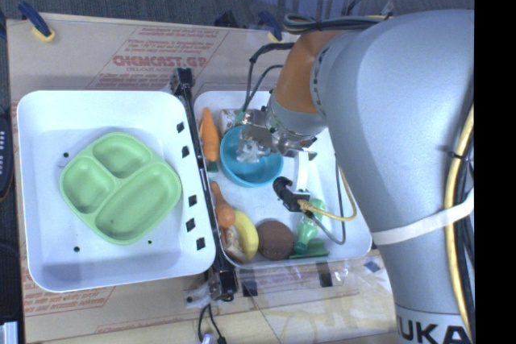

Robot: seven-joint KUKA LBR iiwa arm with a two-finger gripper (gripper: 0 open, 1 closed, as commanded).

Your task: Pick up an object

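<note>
Seen from above at a slant, two shallow white bins sit side by side on a bench covered with printed brown cardboard (153,52). At the left, the left bin (40,117) holds a pale green divided plate (121,186) with three compartments, lying flat near the bin's middle. To its right, the right bin (351,242) holds the graspable objects: a blue bowl (246,167) in the far-middle part, an upright-lying orange carrot (210,136) just beside the bowl's left edge, a second, smaller carrot (222,209) along the left wall nearer the camera, a yellow banana (246,238) and a brown kiwi-like fruit (276,239) side by side at the near wall, and a green bottle-like item (307,231) just right of the brown fruit. Entering from the right, the grey arm (403,141) with its orange band (300,76) reaches over the right bin, and the gripper (256,147) sits over the blue bowl, its metal parts overlapping the bowl's interior; whether the pincer is wide, narrow or closed on anything cannot be told from this angle. A yellow cable (334,213) and black cables trail from the wrist across the bin's right half. Blue clamps (36,22) mark the bench's far-left edge.
</note>
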